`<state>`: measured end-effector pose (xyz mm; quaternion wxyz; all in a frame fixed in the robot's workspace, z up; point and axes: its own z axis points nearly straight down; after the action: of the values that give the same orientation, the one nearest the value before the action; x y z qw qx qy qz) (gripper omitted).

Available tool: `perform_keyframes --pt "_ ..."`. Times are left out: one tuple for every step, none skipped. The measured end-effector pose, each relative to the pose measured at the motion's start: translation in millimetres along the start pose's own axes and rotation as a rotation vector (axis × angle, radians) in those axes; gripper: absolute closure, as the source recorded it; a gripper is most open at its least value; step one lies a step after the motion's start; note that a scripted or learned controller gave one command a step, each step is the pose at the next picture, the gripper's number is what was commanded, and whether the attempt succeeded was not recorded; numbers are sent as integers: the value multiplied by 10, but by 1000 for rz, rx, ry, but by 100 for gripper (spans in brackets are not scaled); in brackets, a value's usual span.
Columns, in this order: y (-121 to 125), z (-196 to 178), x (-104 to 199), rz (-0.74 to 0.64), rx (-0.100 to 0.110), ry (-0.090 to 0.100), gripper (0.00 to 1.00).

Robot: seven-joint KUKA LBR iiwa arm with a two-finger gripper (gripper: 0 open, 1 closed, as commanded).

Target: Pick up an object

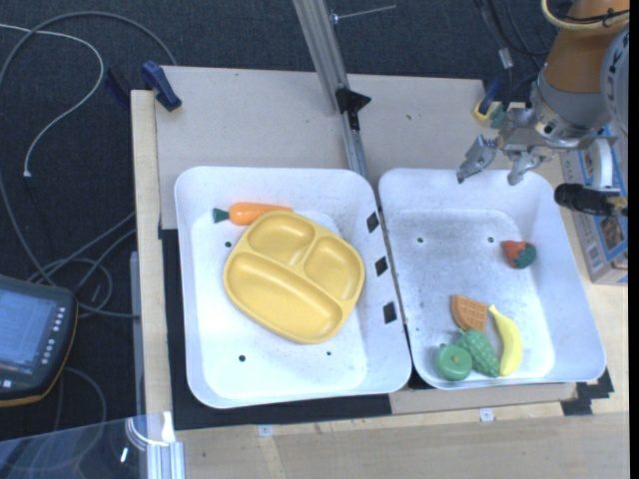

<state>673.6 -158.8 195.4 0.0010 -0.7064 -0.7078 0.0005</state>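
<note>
My gripper hangs over the far rim of the right bin, its two fingers spread open with nothing between them. Well below it in that bin lie a small red and green strawberry, an orange waffle-like piece, a yellow banana, a bumpy green toy and a round green piece. In the left bin a yellow divided plate lies tilted, with an orange carrot at its far left edge.
A metal post rises at a slant behind the gap between the bins. A blue clamp grips the bench's far left corner. Cables run over the floor at left, near a tablet.
</note>
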Motion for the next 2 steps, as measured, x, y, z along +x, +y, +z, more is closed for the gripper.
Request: perform_keyframes --pt "0 0 -2 0 0 -1 0" --pt "-3 634 21 0 6 1 0"
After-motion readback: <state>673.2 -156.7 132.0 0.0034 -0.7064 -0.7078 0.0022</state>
